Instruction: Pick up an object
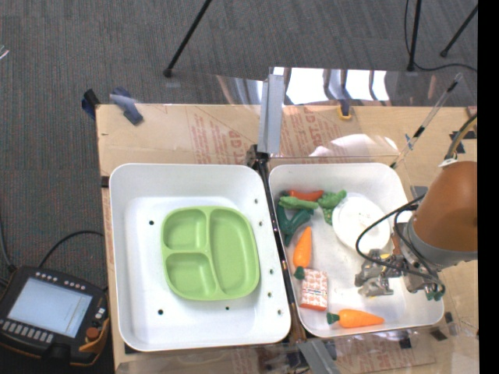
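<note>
Even, bright overhead light is washing out the white bins (125,209); glare is bouncing off the clear panel (343,84) at the back; shadows staying soft, focus slightly soft.

A brown cardboard-covered bench (187,135) carries two shallow white bins. Taking the left bin (125,209) as the landmark, the right bin (390,181) sits just beside it on its right, their rims nearly touching along a narrow seam. Behind the left bin, at the bench's far left corner, lies a strip of blue tape (126,105). An upright metal post (270,111) stands behind the seam between the bins.
</note>
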